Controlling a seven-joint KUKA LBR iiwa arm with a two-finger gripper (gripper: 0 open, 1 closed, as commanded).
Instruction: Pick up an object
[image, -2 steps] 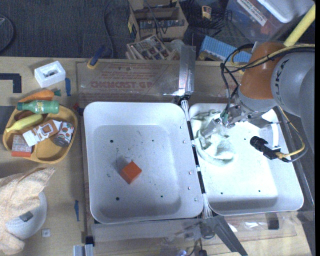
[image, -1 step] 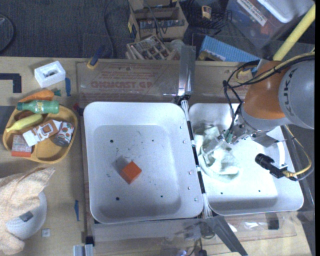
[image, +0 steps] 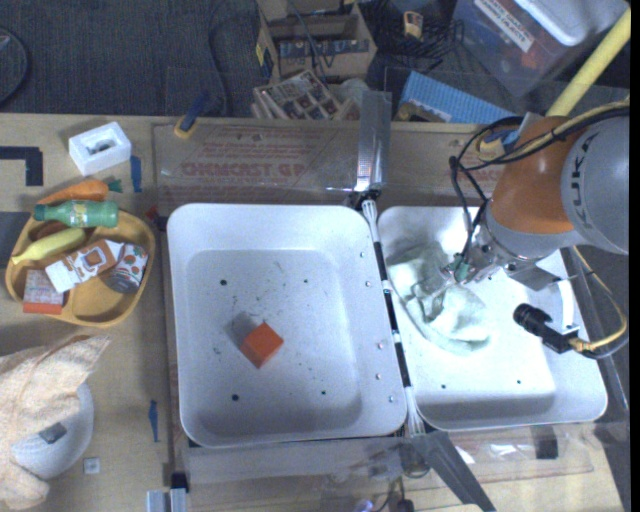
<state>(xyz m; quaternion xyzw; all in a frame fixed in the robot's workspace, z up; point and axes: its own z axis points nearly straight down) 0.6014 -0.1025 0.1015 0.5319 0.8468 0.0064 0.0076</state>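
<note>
Blurring claw (image: 447, 290) tips against pale clutter (image: 455, 312), right bin (image: 520, 385).

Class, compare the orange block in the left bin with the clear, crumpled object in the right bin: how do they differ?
The orange block is solid, opaque and boxy; the clear object is see-through, crumpled and shapeless. The block looks smaller and lies alone, while the clear object sits right under the gripper. Each rests on its white bin's floor.

Legible markings: the letters "KUK", part of a brand name, stand on the grey arm (image: 600, 190) housing at right. Faint red lettering on the clear panel (image: 265, 160) behind the bins is unreadable.
</note>
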